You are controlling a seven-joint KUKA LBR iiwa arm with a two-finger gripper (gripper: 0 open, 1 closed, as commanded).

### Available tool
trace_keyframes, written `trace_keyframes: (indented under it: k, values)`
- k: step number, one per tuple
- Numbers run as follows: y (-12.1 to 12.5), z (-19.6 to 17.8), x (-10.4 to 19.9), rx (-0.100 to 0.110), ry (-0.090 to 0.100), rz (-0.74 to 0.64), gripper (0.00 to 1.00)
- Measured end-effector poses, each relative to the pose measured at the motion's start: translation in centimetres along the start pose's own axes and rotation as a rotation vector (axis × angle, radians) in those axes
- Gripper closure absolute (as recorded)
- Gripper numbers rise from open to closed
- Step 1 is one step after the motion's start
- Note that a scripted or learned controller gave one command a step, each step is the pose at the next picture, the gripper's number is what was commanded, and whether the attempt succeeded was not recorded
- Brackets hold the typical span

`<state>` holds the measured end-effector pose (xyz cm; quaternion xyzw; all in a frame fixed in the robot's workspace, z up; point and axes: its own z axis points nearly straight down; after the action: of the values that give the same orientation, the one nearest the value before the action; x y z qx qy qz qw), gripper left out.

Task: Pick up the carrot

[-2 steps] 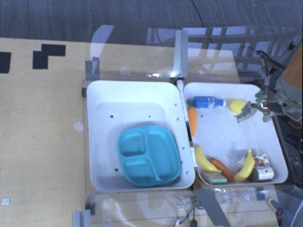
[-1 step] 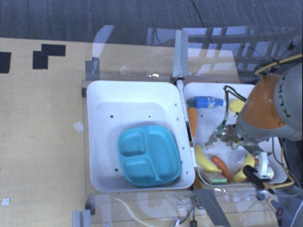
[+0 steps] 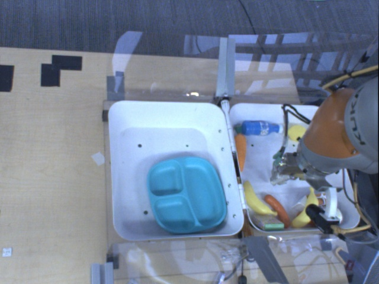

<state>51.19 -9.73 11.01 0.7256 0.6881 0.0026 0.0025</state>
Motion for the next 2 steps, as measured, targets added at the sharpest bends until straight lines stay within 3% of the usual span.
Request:
trace_keyframes:
  k: [1,2]
  values:
    - [3.6,-6.7,-1.9,0.002,-0.001,-0.009,1.0]
    - [3.9,-17.0,5.3,0.001,0.0,-0.069,1.0]
